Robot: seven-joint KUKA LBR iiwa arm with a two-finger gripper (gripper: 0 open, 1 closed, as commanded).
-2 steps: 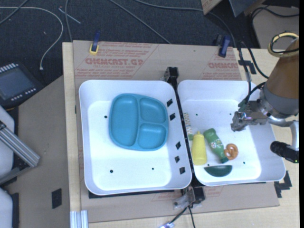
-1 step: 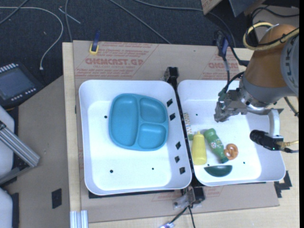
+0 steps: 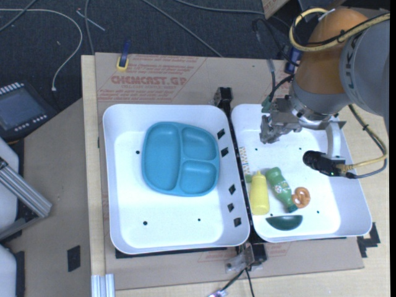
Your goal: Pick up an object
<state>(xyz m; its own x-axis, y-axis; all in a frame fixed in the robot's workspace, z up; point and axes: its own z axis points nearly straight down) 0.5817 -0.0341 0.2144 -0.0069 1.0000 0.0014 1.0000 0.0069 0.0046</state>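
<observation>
The grey KUKA arm [image 3: 346,60], with its orange band above the wrist, is seen reaching in from the right and bent downward over the rear part of the right bin [image 3: 356,212]. The jaws [image 3: 270,132] are held low over the bin's bare white floor near its back left corner; whether they are open or closed cannot be told from this angle, and nothing is seen between them. A black cylindrical fitting [image 3: 320,162] with a yellow cable is seen just right of the wrist.

The candidate objects are grouped at the front of the right bin, well apart from the jaws: a yellow bottle [image 3: 258,193] lying lengthwise beside the left wall, a green bottle [image 3: 280,188] tilted just beside it, a small orange pretzel-shaped toy [image 3: 302,196] just right of the green bottle, and a dark green bowl-shaped piece [image 3: 286,221] near the front rim.

In the left bin [image 3: 117,184] a blue divided plate [image 3: 180,158] is laid flat. Both bins are carried on a cardboard-covered surface [image 3: 154,79].
</observation>
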